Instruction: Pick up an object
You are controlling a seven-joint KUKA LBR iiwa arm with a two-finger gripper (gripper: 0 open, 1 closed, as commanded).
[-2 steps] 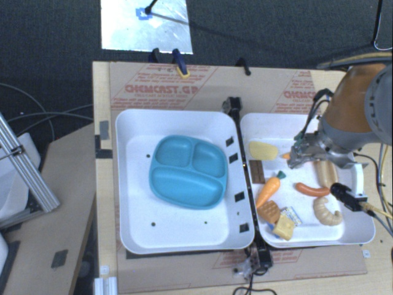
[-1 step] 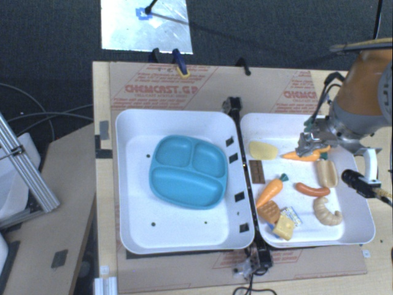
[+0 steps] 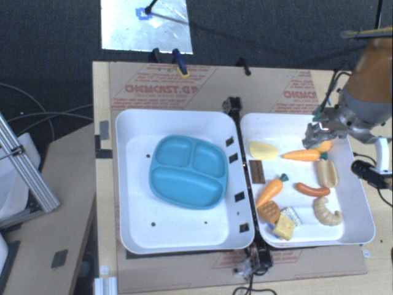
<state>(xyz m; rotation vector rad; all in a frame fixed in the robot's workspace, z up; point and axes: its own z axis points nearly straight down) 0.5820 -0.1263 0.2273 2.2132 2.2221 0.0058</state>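
the long carrot lies on its side at about one o'clock in the right bin, with its green tip pointing toward three o'clock, and just above it, near 518,252, hangs the gripper, very close to the carrot's tip; whether it touches the carrot cannot be told, and how wide it stands cannot be told either, as the metal parts blur together there. at nine o'clock from the carrot rests a pale yellow piece, and below that a brown bar lies along the bin's inner wall. toward the bin's middle a second, shorter carrot slants with its green top up at one o'clock, just beside a red sausage. a hot dog bun sits at three o'clock, a croissant at five o'clock, and a piece of bread and a yellow wedge crowd the six o'clock corner, with a small wrapped item between them and the croissant. the grey arm with its orange band enters from two o'clock. the left bin holds a blue divided plate near its middle. both bins stand side by side on the cardboard-covered worktop.
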